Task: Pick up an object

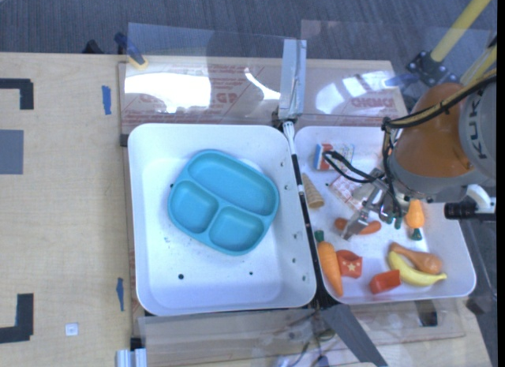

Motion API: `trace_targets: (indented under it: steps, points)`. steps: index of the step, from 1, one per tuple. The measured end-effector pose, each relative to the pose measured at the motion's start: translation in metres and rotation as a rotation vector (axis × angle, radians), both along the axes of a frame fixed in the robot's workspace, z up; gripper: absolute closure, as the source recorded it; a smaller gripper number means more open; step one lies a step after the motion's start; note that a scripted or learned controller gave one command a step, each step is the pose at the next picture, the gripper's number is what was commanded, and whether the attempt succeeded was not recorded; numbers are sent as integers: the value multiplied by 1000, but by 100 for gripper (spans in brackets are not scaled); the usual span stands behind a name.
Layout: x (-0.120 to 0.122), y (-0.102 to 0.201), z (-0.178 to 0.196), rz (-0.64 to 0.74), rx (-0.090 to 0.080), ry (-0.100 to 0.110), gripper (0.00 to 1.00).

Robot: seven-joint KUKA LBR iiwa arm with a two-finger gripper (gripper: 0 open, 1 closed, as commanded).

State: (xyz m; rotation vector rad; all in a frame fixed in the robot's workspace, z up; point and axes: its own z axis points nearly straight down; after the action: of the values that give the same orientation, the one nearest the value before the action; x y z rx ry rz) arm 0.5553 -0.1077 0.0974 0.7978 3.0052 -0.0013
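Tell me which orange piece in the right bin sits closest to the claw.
The small orange-red piece lying right at the claw tips. The long carrot lies lower left by the divider, and the small orange one sits further right, beside the arm.

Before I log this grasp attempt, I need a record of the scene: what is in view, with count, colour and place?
Bins: two, white, side by side on the bench.
Divided plate: one, blue, left bin.
Carrot: one, orange, right bin, front left.
Banana: one, yellow, right bin, front right.
Red pieces: two, beside the carrot and banana.
Cone: one, tan, right bin's left edge.
Arm: one, grey with orange band, over right bin.
Gripper: one, low among the toys.
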Motion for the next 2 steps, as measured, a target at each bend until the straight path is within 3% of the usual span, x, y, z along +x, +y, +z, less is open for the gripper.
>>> trace_targets:
  steps: [1,2]
  points:
    - [79,4,-1,-31,6,22,0]
    - [51,7,2,-112,8,-7,0]
